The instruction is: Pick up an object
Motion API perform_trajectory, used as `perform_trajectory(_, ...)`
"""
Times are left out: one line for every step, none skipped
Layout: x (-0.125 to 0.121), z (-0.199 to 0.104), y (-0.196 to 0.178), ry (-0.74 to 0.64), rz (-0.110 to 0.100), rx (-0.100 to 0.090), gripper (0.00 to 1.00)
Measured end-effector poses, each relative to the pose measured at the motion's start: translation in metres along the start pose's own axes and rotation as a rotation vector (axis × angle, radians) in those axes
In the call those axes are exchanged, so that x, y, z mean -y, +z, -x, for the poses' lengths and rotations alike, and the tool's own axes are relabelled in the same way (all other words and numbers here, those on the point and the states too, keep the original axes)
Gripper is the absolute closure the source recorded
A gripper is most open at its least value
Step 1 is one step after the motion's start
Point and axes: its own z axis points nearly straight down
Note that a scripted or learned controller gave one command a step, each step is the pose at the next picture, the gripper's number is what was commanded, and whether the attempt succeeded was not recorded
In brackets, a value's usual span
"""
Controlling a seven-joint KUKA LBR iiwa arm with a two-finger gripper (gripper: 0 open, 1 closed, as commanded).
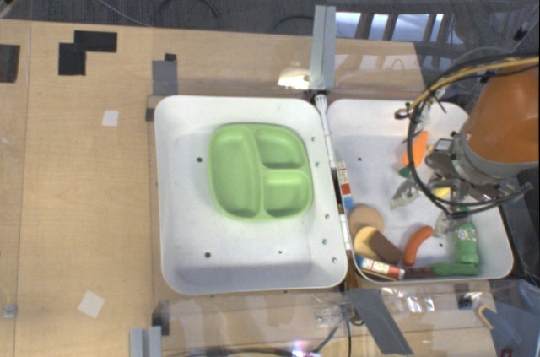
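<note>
Nearest the camera, along the front wall of the right-hand shallow white plastic bin [506, 262], a row of toy food is seen: a red-and-white tube-like piece [381, 267], a dark brown stick-shaped piece [390, 249] leaning against a pale yellow rounded piece [364, 240], a glossy red-orange sausage shape [418, 243], and a green bottle-shaped plastic toy [465, 246] with a dark green flat piece [454, 268] at its foot. Just behind them a tan, matte round piece [365, 218] is seen beside the dividing wall.

The metal gripper [440, 197] is seen low over the middle of this bin, beneath the grey wrist and its orange band [504, 123]. The red-orange sausage shape lies just in front of the jaws, and the green bottle just beside them, towards the camera. Whether the jaws are apart or together cannot be told; nothing is seen to be held between them. An orange carrot-like piece [417, 150] stands further back, partly hidden by black and yellow cables.

In the left-hand shallow white bin [181, 258], a smooth pale green plastic tray with three compartments [259, 171] is seen lying flat. Both bins are carried by a light wooden worktop [76, 203].
</note>
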Motion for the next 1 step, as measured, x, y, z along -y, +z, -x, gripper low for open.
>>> perform_trajectory(0.0667,0.0229,0.0532,-0.067,-0.018,0.007,0.00)
